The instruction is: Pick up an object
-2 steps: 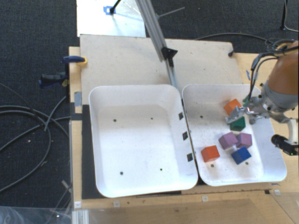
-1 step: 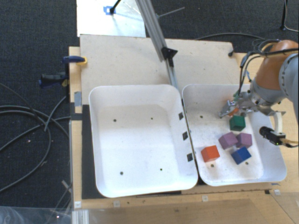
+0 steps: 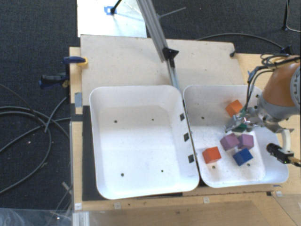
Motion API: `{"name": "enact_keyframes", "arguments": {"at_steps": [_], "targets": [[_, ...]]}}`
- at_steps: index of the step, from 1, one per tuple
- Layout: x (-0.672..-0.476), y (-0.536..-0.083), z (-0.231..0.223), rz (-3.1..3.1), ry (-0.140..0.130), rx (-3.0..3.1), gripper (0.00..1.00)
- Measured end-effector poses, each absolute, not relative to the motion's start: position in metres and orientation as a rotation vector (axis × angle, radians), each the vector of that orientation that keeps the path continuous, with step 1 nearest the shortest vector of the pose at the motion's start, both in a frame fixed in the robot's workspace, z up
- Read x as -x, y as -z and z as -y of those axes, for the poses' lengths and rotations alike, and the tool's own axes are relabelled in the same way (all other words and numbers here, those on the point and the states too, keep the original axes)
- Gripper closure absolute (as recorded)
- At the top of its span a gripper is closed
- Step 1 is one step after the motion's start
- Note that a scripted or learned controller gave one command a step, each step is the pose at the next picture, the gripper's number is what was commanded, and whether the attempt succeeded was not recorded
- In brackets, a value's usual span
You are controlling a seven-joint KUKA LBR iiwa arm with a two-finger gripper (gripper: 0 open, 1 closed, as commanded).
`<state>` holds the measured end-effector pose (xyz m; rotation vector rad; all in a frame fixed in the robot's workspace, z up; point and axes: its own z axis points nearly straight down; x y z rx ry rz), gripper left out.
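From where I stand, the desk (image 3: 155, 60) carries 2 shallow white bins side by side. The left bin (image 3: 101, 140) has no blocks in it. All the blocks are in the right bin (image 3: 207, 102), and I count 5 of them.

An orange block (image 3: 233, 108) lies at the far side, near the arm. A second orange block (image 3: 211, 154) lies nearer, toward the left of that bin. Between them there are 2 purple blocks: one purple block (image 3: 229, 141) on the left and the other purple block (image 3: 246, 141) just beside it on the right, perhaps touching. A blue block (image 3: 242, 157) sits just near of the purple pair.

The arm (image 3: 282, 93) reaches in from the right, and its hand (image 3: 240, 121) is low over the right bin, between the far orange block and the purple pair. The hand is small and blurred here, so I cannot tell if it is wide or narrow. I see no block between its parts; every block seems to rest on the bin floor.

So I judge the task is only at the approach. The hand is placed over the group, close to the left purple block and the far orange one, but nothing is lifted yet. What is left is the grasp itself and the lift. Because the blocks stand so close together, the neighbours may be pushed aside.
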<state>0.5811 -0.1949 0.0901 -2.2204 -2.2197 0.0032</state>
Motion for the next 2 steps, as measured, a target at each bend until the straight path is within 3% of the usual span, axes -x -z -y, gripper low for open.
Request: {"name": "enact_keyframes", "arguments": {"at_steps": [1,2], "targets": [[-0.584,-0.102,0.194,2.228,0.004,2.22,1.0],[-0.576,-0.092,0.115,2.235,0.006,2.213,1.0]]}}
